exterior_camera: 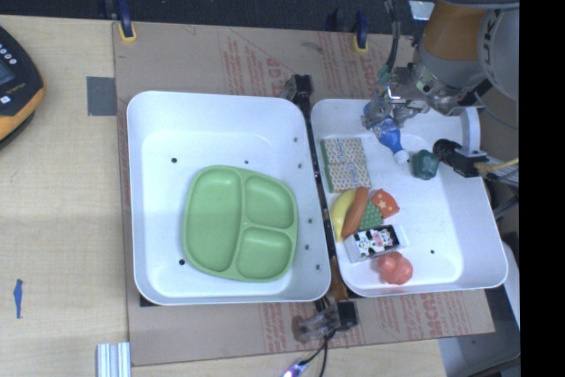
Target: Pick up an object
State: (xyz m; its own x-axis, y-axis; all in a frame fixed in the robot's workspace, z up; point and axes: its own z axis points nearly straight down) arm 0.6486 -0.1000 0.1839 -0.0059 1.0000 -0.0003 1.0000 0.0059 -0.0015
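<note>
1. We see the bottle (389, 139), small and blue with a white cap, lying tilted at the back of the right bin (459, 216), cap end pointing toward the bin's middle.
2. The claw (385, 112) sits right above the bottle's blue end, touching or nearly so. We can't tell if it's released or clenched, or whether the bottle is actually in its grip.
3. The arm (459, 22) enters from the right, orange band on top, grey wrist below, cables looped over it.
4. Just right of the bottle's cap: a dark teal lump (425, 164), apart from the cap, next to a black part of the rig at the bin's right wall.
5. Left of the bottle: a patterned card (345, 162) lying flat by the bin's left wall.
6. In front of the card, a tight cluster: banana (342, 209), carrot (356, 212) lying across it, and an orange-and-green piece (380, 207) touching the carrot.
7. In front of those: a small black-and-white box (373, 241), and a red ball (394, 268) just beside it near the front wall.
8. The left bin (159, 128) holds a green divided tray (239, 223), flat, three compartments.
9. Both bins sit side by side on cardboard (221, 57) clamped to the counter (53, 216). A yellow-and-black device (16, 93) is at the far left edge.
</note>
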